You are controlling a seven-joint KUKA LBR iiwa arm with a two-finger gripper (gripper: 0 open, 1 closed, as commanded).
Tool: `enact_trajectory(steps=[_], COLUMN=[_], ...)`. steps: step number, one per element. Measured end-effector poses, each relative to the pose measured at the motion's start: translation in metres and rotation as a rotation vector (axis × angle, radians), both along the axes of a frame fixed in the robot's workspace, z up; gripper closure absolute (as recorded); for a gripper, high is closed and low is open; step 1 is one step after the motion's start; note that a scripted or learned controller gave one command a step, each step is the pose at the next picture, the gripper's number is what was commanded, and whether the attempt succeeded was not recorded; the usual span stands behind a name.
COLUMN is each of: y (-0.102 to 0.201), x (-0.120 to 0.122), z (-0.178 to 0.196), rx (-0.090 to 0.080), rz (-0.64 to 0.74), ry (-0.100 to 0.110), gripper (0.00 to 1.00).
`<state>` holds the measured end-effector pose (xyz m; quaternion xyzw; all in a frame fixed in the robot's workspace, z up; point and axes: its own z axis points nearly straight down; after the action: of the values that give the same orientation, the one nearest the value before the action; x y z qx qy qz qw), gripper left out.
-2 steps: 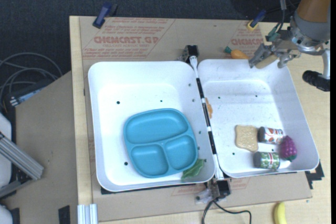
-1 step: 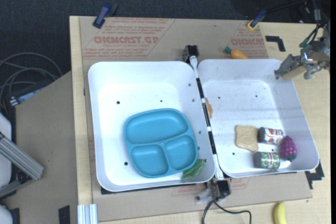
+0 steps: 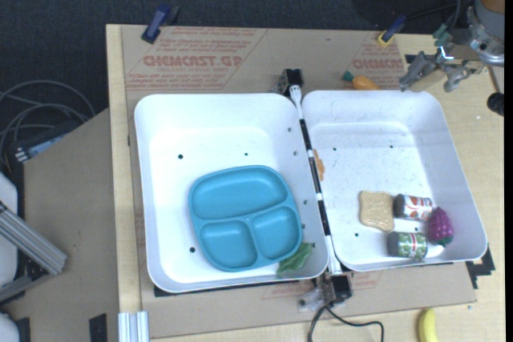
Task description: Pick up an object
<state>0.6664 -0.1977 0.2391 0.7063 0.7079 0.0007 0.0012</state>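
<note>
The tool (image 3: 439, 68) hangs with its 2 fingers spread apart and nothing between them, above the counter (image 3: 240, 60) just past the far right corner of the right bin (image 3: 353, 112). Well below it, in that bin's near corner, cluster a cracker (image 3: 375, 210), 2 small cans (image 3: 413, 207) and purple grapes (image 3: 439, 226).

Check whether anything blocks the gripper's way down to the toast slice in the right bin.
Nothing visible does. The gripper hangs above the right bin's far corner; the toast slice lies uncovered, two cans beside it.
</note>
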Motion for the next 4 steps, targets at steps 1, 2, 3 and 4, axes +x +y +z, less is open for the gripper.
enact_trajectory(steps=[1, 2, 3, 4], y=[-0.021, -0.020, -0.019, -0.022], x=[-0.036, -0.009, -0.001, 0.001], z=[-0.144, -0.155, -0.156, -0.144], rx=[0.005, 0.013, 0.018, 0.004], rz=[0.001, 0.002, 0.000, 0.002], ry=[0.001, 0.007, 0.019, 0.004], gripper=[0.00, 0.00, 0.00, 1.00])
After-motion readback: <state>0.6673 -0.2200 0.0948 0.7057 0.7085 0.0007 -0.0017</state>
